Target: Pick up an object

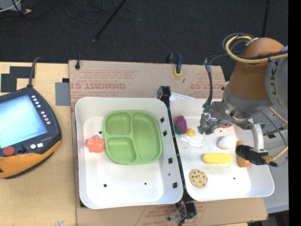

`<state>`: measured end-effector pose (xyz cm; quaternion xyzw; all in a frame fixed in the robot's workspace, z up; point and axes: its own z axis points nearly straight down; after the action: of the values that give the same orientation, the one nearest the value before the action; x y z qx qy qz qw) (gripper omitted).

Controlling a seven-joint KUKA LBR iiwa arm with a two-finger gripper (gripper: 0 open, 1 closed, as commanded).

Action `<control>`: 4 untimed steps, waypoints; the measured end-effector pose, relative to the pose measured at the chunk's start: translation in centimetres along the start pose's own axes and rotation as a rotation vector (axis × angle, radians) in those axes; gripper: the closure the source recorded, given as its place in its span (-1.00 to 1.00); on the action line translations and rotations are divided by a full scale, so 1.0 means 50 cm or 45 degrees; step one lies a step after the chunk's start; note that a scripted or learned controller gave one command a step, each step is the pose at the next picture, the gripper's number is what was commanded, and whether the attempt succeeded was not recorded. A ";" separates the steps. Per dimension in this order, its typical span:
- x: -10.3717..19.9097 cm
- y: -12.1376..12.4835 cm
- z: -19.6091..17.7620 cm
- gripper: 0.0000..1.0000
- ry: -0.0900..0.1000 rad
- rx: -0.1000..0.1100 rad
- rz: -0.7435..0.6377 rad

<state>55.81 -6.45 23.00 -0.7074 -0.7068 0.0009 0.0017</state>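
Hovering low over the right bin [263,187], gripper [205,125] just beside the yellow egg toy [190,133] and purple fruit [180,123]; finger spacing impossible to tell. Lying nearby: corn [217,158], cookie [198,178], white egg [226,142]. Sitting in the left bin [89,173]: green tray [131,137], pink toy [95,144].

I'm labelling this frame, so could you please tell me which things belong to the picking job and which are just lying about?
Job:
gripper, over the right bin
purple toy
fried egg
white egg
corn
cookie
orange toy, partly hidden by the arm

Lying about:
green tray and pink toy in the left bin
pendant
blue clamp
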 end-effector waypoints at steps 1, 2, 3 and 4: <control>0.112 -0.005 0.021 1.00 0.001 0.001 -0.004; 0.228 -0.032 0.025 1.00 0.001 0.002 -0.005; 0.276 -0.023 -0.010 1.00 -0.001 0.000 -0.001; 0.274 -0.017 -0.004 1.00 -0.002 0.000 -0.003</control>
<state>54.98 7.27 23.21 -0.7065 -0.7077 0.0016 0.0010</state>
